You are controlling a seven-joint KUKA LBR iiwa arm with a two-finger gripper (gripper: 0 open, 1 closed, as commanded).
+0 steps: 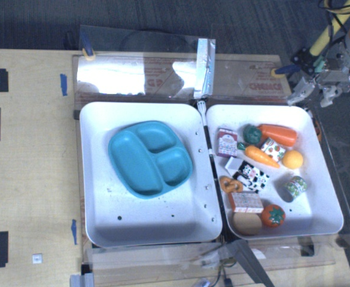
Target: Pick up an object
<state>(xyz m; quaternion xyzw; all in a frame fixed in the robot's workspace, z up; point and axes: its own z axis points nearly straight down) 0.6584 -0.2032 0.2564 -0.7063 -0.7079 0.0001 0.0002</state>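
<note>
My gripper (318, 88) hangs beyond the right bin's (330, 211) far corner; the carrot (277, 134) lies nearest, lengthwise across. Finger state: cannot tell.

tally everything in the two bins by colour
Blue: 1, the divided tray in the left bin
Orange: 4, two carrots, a round fruit, a pretzel
Red: 2, a carton, a tomato
Green: 1, a vegetable
Black-and-white: 1, a cow-patterned toy
Other or mixed: 4
Total: 13
</note>
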